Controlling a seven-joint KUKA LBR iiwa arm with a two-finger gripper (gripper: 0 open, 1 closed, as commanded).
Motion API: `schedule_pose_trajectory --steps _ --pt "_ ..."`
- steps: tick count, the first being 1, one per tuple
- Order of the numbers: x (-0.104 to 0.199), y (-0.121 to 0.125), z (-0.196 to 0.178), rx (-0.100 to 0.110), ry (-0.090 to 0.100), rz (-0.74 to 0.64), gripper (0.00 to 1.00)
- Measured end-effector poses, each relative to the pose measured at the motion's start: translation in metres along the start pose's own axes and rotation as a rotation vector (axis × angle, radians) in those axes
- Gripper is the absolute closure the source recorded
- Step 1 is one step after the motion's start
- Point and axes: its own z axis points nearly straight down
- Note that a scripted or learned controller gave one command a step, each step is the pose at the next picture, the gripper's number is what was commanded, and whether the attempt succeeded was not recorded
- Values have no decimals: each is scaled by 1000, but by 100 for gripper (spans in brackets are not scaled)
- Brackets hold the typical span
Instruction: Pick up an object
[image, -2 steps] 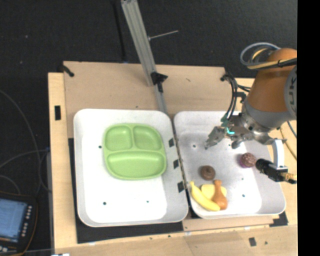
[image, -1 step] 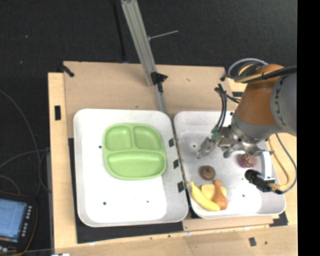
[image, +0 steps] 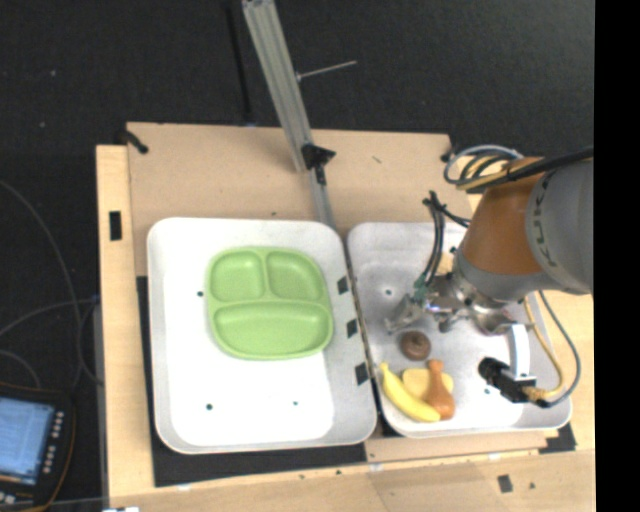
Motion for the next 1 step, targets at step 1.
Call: schedule_pose_trajectory --steps 1 --pt "-1 0 33 -2 0 0 0"
